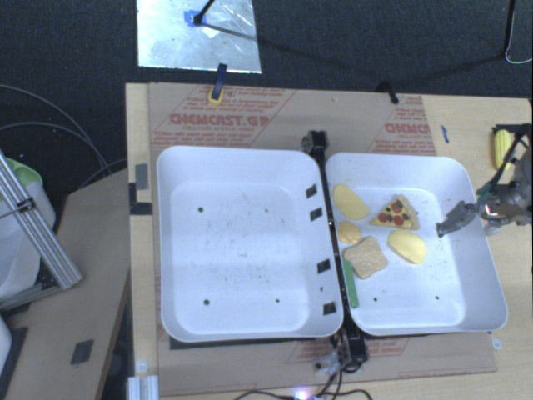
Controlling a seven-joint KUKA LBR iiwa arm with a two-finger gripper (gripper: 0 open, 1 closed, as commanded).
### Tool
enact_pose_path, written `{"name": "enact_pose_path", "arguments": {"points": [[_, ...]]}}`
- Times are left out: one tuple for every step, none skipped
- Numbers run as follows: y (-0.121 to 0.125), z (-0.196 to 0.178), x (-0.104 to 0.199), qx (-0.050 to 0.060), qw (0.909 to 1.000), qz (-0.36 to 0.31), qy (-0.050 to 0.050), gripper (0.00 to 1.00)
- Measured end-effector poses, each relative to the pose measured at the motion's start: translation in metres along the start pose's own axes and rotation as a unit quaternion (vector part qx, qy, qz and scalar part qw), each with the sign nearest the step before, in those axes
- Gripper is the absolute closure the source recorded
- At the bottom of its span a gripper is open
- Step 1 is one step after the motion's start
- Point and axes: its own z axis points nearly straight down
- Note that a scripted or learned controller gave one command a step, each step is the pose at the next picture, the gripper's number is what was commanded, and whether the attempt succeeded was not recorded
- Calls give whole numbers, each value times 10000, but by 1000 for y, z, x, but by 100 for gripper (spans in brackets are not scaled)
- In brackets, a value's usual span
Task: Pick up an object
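Over the right bin [479, 302], near its right wall, the jaws [455, 220] hang at the end of the arm, and you cannot tell from this angle whether they stand apart or together; nothing is visibly between them. Your targets all lie in that bin's left half: a yellow oval piece [351, 202] at the top, a pizza slice [398, 213] to its right, a small pale piece [350, 232] below, a toast slice [366, 257] under that, a yellow lemon-like piece [407, 246] beside the toast, and a green stick [351, 290] along the left wall.

For a clean pick, you would probably do best with the lemon-like piece or the pizza slice: they are nearest the jaws and stand a little apart from the rest. Centre over the chosen piece, come straight down, and close across its narrow side. Avoid the toast and the small pale piece, which lie touching or nearly so, and the green stick, crowded against the wall.

Beside it, the left bin [179, 223] shows only bare white floor with faint scuffs.
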Motion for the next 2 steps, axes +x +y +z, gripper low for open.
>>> {"name": "enact_pose_path", "arguments": {"points": [[69,130,-23,4,10000,-16,-3,0],[136,162,6,-28,10000,-30,-5,0]]}}
